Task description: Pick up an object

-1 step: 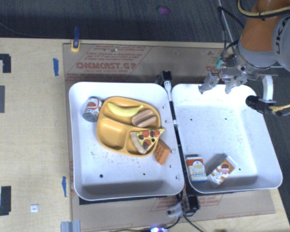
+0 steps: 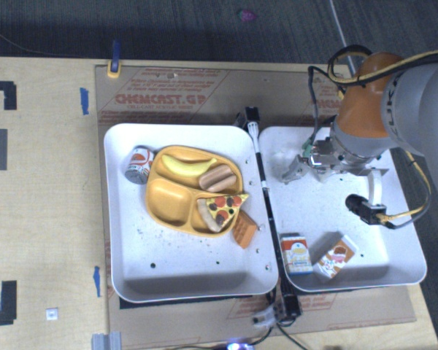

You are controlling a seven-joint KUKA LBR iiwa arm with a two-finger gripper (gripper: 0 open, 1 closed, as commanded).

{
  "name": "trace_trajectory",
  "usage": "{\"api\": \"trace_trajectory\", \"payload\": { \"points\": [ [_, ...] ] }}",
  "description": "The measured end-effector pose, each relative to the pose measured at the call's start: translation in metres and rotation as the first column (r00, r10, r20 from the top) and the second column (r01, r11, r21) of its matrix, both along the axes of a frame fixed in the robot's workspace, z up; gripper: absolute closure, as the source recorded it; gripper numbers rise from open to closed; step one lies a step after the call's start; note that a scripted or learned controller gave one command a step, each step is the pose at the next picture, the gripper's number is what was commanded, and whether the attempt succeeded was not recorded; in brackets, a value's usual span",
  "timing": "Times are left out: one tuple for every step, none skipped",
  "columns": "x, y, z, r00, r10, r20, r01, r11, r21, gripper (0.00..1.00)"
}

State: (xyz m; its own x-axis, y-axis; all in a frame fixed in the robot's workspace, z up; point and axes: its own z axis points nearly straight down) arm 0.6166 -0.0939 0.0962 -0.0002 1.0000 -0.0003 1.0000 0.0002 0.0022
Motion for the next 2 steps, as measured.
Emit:
{"api": "trace_trajectory", "payload": {
  "points": [
    [-0.07,-0.02,-0.007,1.0,-0.001,0.01,0.001,1.0,-0.003,0.0],
    [-0.114,-0.029,-0.007,1.0,0.0,0.014,0.0,1.0,-0.004,0.0]
  ]
}}
